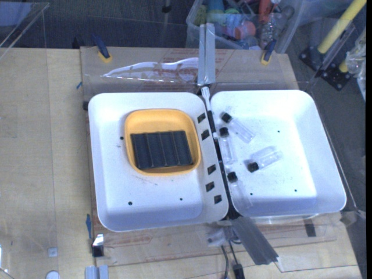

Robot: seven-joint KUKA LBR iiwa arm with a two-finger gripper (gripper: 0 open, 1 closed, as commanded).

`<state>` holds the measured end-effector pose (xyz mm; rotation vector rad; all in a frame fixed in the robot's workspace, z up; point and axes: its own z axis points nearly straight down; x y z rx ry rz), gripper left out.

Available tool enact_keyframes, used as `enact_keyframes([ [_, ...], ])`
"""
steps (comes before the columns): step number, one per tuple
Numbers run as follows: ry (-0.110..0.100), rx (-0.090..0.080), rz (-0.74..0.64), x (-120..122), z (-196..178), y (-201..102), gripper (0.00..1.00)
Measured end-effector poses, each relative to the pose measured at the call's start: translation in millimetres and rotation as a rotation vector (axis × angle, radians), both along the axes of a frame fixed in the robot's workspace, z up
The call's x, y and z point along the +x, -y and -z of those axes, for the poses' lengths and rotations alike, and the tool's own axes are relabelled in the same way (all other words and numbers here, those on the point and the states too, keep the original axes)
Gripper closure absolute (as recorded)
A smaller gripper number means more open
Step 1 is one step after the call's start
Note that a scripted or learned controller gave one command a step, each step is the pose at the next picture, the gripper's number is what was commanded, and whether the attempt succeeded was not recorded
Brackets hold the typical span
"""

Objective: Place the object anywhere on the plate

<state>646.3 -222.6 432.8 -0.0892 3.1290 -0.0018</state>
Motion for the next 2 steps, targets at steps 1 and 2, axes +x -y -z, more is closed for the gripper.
enact_keyframes([
  [1, 0.0, -0.003, -0.383, 21.8, -4.2, -0.7, 1.0],
  [2, 0.0, -0.006, -0.801, 19.8, -3.8, -0.6, 1.0],
])
